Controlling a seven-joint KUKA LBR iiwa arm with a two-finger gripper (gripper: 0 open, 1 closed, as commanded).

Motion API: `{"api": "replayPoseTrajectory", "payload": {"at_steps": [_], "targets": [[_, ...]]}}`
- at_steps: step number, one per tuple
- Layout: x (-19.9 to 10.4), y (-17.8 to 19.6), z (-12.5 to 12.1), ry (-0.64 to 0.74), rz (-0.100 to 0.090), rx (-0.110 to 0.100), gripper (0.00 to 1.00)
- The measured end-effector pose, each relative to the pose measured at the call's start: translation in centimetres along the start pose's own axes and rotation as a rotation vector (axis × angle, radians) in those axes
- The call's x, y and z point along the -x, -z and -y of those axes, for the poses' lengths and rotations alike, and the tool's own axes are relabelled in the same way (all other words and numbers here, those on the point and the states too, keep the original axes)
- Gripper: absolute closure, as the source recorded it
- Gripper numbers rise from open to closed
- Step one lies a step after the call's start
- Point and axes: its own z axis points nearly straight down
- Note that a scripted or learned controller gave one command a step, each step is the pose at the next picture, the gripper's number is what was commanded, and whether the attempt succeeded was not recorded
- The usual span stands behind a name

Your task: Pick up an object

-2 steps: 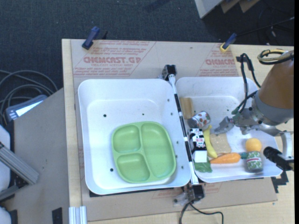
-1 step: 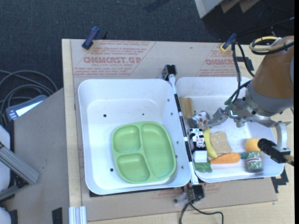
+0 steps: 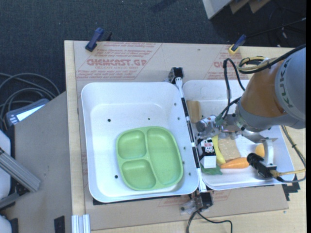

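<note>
Objects for the pick all lie in the right bin [image 3: 214,98], crowded toward its front and the wall it shares with the left bin [image 3: 121,106].

- A carrot [image 3: 234,164] lies flat near the front wall.
- A banana [image 3: 219,153] lies just beside a tan slab [image 3: 230,149].
- A small black-and-white piece [image 3: 209,148] sits above a white block [image 3: 210,162].
- A tan block [image 3: 194,110] rests against the shared wall.

The left bin bears a green divided plate [image 3: 148,158], lying flat.

The gripper [image 3: 212,124] is low inside the right bin, between the tan block and the slab. The arm [image 3: 265,98] bends down over the bin's right half.

Judgement on placement: the arm is working this bin because the small, graspable pieces are here. The plate is broad and flat, a poor target for a two-finger grasp. The pieces lie packed and in places touching, so a descent on one is likely to nudge its neighbours.

Not resolved:
- The gripper end reads as a small metallic cluster, and it cannot be told whether it is spread or closed.
- Nothing can be seen held in it.
- Which piece it is aimed at cannot be told either.
- The arm's bulk covers much of the bin floor, and anything lying beneath it is hidden.
- A small orange-yellow piece [image 3: 260,150] at the right is partly covered by robot hardware and is too small to identify.
- The black-and-white piece is also too small to name.
</note>
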Motion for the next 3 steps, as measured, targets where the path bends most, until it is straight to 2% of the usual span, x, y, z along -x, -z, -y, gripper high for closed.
{"api": "replayPoseTrajectory", "payload": {"at_steps": [1, 2, 3], "targets": [[0.8, -2.2, -9.3, 0.002, 0.002, -0.017, 0.00], [0.8, -2.5, -12.9, 0.004, -0.002, -0.046, 0.00], [0.6, -1.6, -12.9, 0.004, -0.003, -0.048, 1.00]]}}
